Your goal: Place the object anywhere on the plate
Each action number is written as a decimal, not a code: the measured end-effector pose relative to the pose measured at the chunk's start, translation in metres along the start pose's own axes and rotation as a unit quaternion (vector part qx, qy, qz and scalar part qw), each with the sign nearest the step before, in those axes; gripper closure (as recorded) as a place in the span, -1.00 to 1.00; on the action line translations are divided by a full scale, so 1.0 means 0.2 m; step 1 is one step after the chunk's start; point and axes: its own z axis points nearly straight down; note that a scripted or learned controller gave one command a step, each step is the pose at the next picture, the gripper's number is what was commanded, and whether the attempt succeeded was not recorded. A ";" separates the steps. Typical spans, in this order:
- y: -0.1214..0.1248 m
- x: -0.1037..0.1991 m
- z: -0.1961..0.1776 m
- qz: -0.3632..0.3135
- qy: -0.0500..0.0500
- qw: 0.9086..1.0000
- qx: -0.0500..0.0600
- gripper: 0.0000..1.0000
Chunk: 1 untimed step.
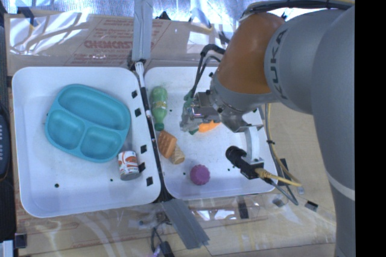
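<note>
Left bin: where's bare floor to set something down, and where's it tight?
Free: left bin floor along its front, and the back-right corner behind the plate. Tight: by the can, wedged between plate and divider. Right bin is crowded by bottle, bread, ball and gripper.

Plate (87,121) lay open from above, with a small can (128,164) just beside its near corner. The divider (146,123) separated the bins

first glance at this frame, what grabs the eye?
The big grey arm with its orange band dominates the right side, its gripper low over the right bin next to an orange item. In the left bin, the blue divided plate stands out, with a small can at its lower right corner. A green bottle, a bread-like piece and a purple ball lie in the right bin.
</note>
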 end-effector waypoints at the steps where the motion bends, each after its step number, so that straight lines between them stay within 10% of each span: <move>1: -0.09 0.48 0.18 -0.004 0.000 1.000 0.002 1.00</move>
